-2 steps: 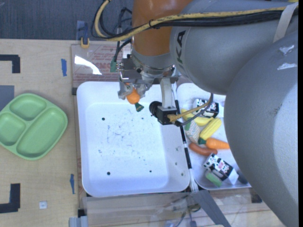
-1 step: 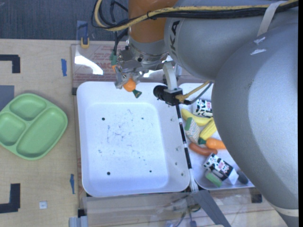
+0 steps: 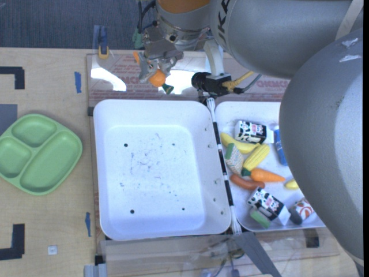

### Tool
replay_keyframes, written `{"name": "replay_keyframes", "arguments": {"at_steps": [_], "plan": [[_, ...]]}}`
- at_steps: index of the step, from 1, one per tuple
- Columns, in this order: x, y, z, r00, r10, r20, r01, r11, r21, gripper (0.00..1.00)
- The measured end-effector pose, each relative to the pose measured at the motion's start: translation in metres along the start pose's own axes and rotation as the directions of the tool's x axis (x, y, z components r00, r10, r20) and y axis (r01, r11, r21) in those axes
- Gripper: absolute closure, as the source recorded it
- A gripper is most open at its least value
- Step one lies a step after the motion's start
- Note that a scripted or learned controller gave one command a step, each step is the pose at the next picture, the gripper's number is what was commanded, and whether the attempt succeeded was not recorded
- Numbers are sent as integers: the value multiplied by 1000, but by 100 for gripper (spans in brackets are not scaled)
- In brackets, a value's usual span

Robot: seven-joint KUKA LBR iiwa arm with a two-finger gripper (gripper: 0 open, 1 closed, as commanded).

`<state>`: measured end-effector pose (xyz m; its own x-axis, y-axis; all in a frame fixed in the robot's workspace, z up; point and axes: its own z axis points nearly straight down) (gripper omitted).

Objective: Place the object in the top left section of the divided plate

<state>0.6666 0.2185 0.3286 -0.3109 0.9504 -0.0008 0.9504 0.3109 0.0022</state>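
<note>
Since the gripper (image 3: 157, 74) is clamped on an orange toy (image 3: 157, 78), carry it level, well left to the plate (image 3: 39, 152).

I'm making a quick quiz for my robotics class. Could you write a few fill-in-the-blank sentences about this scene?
1. The divided plate is coloured ____.
2. The hand holds a small ____ object between its fingers.
3. The plate lies to the ____ of the left bin in the camera view.

Missing words: green; orange; left
</note>
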Motion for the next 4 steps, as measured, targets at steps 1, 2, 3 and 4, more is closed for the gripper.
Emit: {"name": "replay_keyframes", "arguments": {"at_steps": [1, 2, 3, 4], "plan": [[0, -1, 69, 979, -205, -1, 205, 979, 3, 100], [14, -48, 126, 973, -232, -1, 232, 973, 2, 100], [-6, -41, 113, 999, -47, 0, 47, 999, -1, 100], [-2, -2, 187, 999, -35, -1, 35, 999, 2, 100]]}}
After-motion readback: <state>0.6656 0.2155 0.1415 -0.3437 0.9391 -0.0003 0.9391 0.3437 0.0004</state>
